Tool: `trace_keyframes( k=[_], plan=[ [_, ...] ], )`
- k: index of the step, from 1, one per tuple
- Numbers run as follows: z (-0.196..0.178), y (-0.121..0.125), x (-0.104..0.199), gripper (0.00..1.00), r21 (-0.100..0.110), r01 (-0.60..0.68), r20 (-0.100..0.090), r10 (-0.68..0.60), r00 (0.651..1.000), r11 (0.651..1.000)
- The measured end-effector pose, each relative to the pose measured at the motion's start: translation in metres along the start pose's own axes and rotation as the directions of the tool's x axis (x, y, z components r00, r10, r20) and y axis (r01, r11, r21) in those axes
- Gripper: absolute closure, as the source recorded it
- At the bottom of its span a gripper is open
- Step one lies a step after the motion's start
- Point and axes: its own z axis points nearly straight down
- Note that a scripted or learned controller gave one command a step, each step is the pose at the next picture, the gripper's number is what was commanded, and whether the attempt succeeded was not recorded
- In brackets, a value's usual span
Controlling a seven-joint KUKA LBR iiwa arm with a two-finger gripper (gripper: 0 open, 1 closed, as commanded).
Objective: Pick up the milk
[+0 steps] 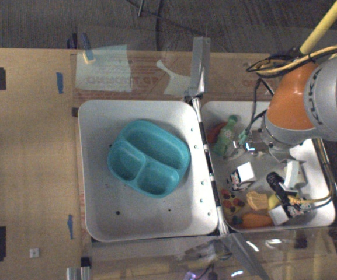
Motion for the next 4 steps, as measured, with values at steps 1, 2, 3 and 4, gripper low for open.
trace_keyframes(
  k=[1, 2, 3, 4],
  plan=[
    [-0.012, 0.002, -0.004, 1.00, -0.008, -0.004, 0.007, 0.004, 1.000, 1.000],
    [-0.002, -0.074, -0.044, 1.00, -0.004, -0.136, 0.000, 0.136, 0.991, 0.991],
    [-0.001, -0.074, -0.041, 0.00, -0.003, -0.133, -0.002, 0.132, 0.991, 0.991],
    [0.000, -0.012, -0.001, 0.00, -0.001, -0.322, 0.003, 0.322, 0.947, 0.947]
  ],
)
